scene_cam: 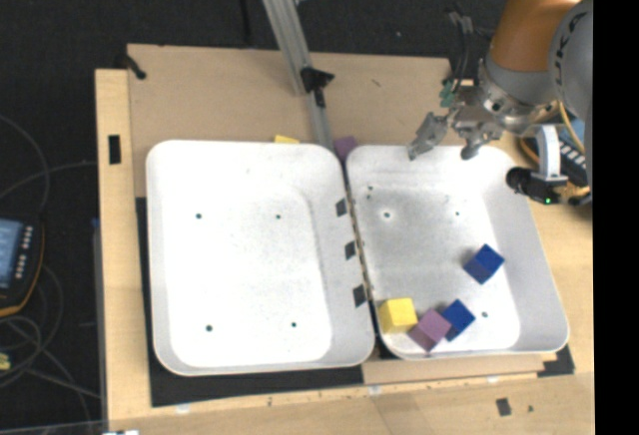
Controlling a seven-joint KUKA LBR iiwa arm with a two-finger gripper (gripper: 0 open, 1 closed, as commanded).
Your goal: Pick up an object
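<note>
My gripper [445,145] hangs over the far edge of the right bin [519,223], fingers spread open with nothing between them. Near the bin's front edge sit a yellow cube [397,313], a purple cube [431,328] and a blue cube [457,316], close together. A second blue cube [484,263] lies apart, toward the right side of the bin. All the cubes are well in front of the gripper.
The left bin [250,253] lies beside the right one. Behind the bins, a small yellow piece [287,139] and a purple piece [345,146] rest on the bench. A slanted metal pole [285,19] rises from the back.
</note>
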